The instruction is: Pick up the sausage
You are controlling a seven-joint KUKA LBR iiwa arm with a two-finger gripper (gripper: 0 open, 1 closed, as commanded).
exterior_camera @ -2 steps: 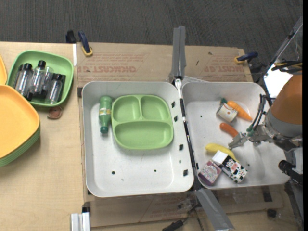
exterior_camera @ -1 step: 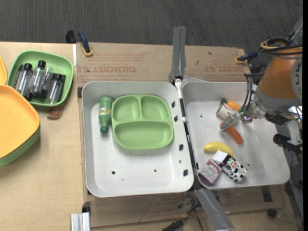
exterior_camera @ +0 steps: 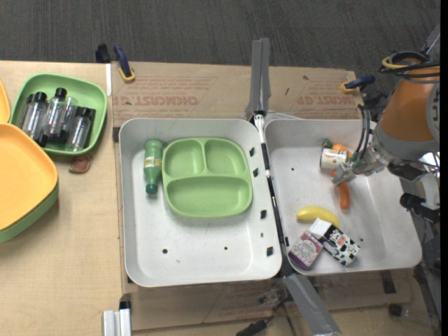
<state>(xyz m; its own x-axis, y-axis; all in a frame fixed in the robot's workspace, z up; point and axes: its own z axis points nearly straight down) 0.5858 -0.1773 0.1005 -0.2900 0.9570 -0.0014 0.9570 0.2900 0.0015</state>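
Hovering my gripper (exterior_camera: 344,176) just above the sausage (exterior_camera: 344,197), beside the can (exterior_camera: 333,158); grip state I cannot tell, so pickup remains undone.

Our end effector (exterior_camera: 348,171) above the right bin (exterior_camera: 392,257)

We see it just over the sausage (exterior_camera: 344,197), beside a small can (exterior_camera: 333,158); a banana (exterior_camera: 316,215) lies nearer us, and the left bin (exterior_camera: 140,257) holds a green divided plate (exterior_camera: 207,177) and a green bottle (exterior_camera: 152,165).

The sausage (exterior_camera: 344,197) — small, reddish-orange, stubby — lies in the right bin (exterior_camera: 392,250), near its upper middle, running roughly up-down in view, just above the banana (exterior_camera: 316,215) — flat on the white floor.
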